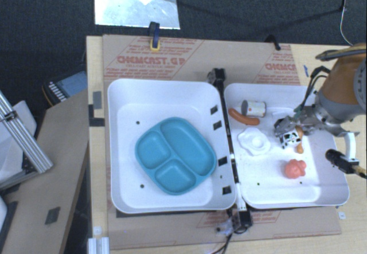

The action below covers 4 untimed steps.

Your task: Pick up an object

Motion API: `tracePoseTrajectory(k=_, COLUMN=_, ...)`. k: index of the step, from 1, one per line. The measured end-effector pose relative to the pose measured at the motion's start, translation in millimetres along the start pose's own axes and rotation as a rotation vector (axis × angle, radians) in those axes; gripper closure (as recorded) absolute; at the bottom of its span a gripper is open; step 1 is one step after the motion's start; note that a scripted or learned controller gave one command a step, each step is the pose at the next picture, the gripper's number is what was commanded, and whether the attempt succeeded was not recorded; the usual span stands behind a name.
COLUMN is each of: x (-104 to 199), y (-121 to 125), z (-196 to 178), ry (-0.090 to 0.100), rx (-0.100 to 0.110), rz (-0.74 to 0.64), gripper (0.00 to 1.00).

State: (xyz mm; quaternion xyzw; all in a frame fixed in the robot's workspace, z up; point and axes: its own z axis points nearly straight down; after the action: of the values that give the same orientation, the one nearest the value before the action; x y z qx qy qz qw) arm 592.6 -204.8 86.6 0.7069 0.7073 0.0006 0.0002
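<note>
1. The bench (189, 52) is covered by brown cardboard printed with red lettering, and it carries two shallow white bins side by side.
2. The left bin (123, 109) holds one thing, a blue divided tray (175, 154) with three compartments, lying near the bin's middle.
3. The right bin (327, 190) holds the small objects and the working end of the arm.
4. The arm (347, 89), grey with an orange band, reaches in from the right edge over the right bin's upper right part.
5. The gripper (285, 127) sits low at the bin's centre right, just above a black-and-white toy cow (291, 139); I cannot tell whether it is released or clenched, nor whether it touches the cow.
6. A white fried-egg toy (254, 143) lies just left of the cow, near the bin's middle.
7. A pink lumpy object (295, 169) lies below the cow, apart from it.
8. A sausage toy (243, 116) lies by the upper left of the bin, with a small white cylinder (256, 108) just beside it, above right.
</note>
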Motion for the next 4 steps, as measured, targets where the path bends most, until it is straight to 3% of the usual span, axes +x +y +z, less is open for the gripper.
tracePoseTrajectory(k=1, x=-1.5, y=2.8, z=-16.0, ry=-0.004, rx=-0.009, rz=-0.001, gripper=1.0)
tracePoseTrajectory(k=3, x=5.6, y=-0.7, z=-125.1, ry=-0.003, rx=-0.006, rz=-0.004, gripper=1.0)
tracePoseTrajectory(k=4, x=62.3, y=-19.1, z=-125.2, ry=0.001, rx=0.0, rz=-0.008, gripper=1.0)
